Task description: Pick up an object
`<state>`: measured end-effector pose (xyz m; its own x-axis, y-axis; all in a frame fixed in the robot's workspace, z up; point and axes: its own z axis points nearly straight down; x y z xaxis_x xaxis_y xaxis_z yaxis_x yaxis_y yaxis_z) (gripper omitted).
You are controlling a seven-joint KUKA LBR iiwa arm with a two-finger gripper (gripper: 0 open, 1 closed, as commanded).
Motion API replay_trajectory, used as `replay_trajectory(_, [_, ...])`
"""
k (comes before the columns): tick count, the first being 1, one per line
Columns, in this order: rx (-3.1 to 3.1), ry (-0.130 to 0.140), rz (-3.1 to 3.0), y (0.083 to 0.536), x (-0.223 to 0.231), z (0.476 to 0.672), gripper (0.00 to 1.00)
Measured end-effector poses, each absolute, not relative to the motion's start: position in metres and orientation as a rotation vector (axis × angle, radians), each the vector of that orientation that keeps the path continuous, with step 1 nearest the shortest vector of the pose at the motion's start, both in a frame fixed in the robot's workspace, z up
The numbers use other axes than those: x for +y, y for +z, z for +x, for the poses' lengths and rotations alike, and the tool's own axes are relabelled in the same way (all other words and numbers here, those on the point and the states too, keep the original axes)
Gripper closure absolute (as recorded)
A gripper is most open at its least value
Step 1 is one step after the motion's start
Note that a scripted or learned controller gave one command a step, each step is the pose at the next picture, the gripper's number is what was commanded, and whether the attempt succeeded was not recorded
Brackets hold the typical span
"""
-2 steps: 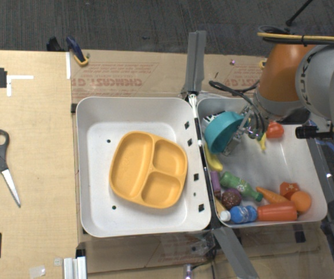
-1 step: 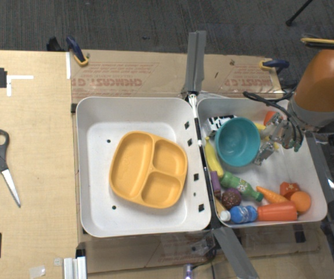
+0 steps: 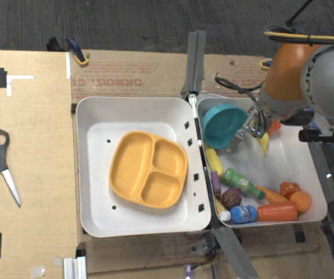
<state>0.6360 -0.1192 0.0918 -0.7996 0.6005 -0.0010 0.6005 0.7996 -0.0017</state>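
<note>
The pincer (image 3: 249,130) is hanging over the right bin (image 3: 315,173), at three o'clock of the teal bowl (image 3: 223,125); whether it's spread, I can't tell.

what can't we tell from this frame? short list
- Hand, camera view: blurred against the teal bowl; whether it grips the rim can't be told.
- Items at the right bin's near-left corner: the purple piece and blue bottle are partly hidden behind the bin wall.
- Yellow and red bits by the wrist: too blurred to identify.
</note>
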Motion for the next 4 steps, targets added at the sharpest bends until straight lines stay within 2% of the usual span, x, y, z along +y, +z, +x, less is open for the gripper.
replay_trajectory(1, [3.005, -0.002, 0.904, 0.093, -0.196, 0.581, 0.00])
replay_trajectory(2, [2.988, -0.001, 0.967, 0.092, -0.166, 0.515, 0.00])
replay_trajectory(3, [2.919, -0.002, 1.157, 0.092, -0.118, 0.575, 0.00])
replay_trajectory(4, [2.884, 0.007, 1.178, 0.097, -0.108, 0.494, 0.00])
